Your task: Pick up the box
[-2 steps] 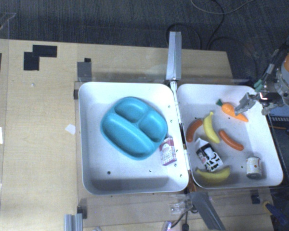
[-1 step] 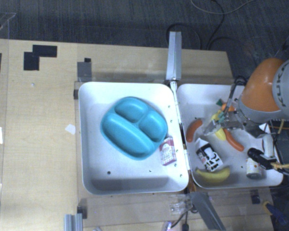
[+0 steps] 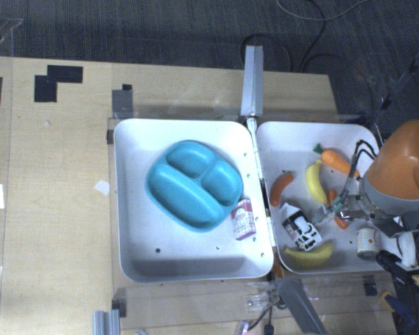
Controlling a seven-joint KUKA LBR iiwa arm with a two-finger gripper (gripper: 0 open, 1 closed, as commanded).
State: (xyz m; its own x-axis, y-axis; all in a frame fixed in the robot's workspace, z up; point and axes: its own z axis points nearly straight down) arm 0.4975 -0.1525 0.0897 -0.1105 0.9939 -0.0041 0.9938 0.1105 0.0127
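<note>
On a wooden bench (image 3: 56, 208) over dark carpet (image 3: 126, 12) sit two white bins (image 3: 126, 187).

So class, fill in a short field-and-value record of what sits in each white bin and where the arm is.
left bin: blue divided plate; small pink-labelled packet by its right wall
right bin: black-and-white box, two bananas, carrot, red sausage
box position: front half of right bin, just above the front banana
arm: over right bin's right side
gripper: right of the box, nothing seen held
</note>
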